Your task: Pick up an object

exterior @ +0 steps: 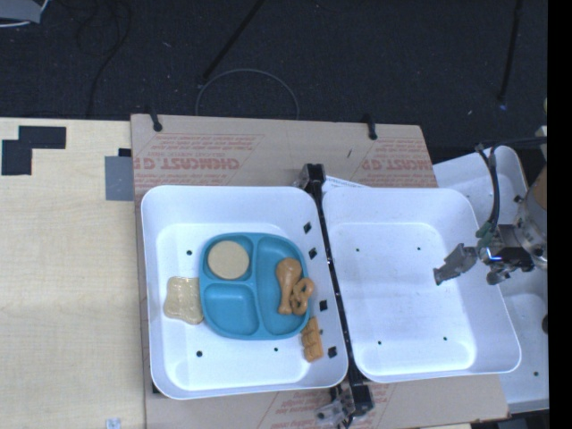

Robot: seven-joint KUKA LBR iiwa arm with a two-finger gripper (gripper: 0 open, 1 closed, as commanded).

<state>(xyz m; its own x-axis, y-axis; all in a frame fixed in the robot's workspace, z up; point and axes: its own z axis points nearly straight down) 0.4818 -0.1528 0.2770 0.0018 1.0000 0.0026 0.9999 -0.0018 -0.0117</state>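
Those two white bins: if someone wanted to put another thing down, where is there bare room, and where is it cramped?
The right bin has a bare floor from the divider to the gripper at its right rim. The left bin is crowded: a blue tray fills its middle, a beige piece flanks it left, a brown piece lower right. Bare strips run along its top and bottom walls.

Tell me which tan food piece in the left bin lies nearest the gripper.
The small tan piece on the bin floor, just off the blue tray's lower right corner. It lies nearer the gripper than the others, which sit further left.
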